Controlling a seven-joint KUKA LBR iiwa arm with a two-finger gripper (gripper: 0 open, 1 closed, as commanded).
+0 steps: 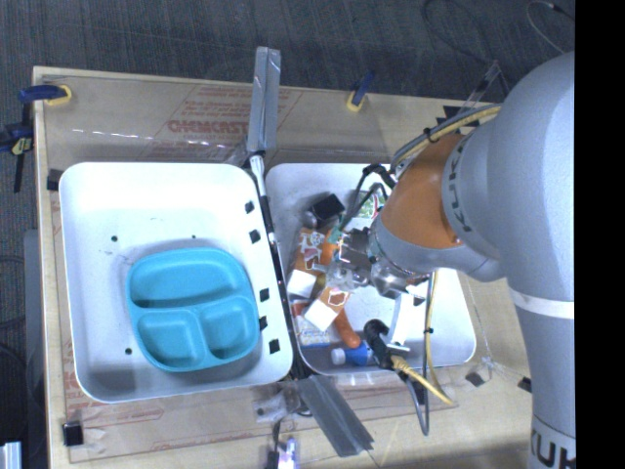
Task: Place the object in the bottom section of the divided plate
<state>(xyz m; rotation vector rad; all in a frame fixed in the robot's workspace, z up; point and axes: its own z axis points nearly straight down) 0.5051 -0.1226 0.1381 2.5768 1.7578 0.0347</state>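
plate: blue divided plate [190, 306] sitting in left bin [88, 213], sections bare
objects: small clutter [317, 291] lying in right bin [454, 335], likely light, rigid; gripping across narrow sides looks best
gripper [354, 274]: hovering over clutter, finger state can't tell

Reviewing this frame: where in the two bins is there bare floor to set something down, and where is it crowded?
Free: the left white bin floor above and left of the blue divided plastic plate. Crowded: the right white bin, where small mixed objects pile along its left side under the grey arm's gripper.
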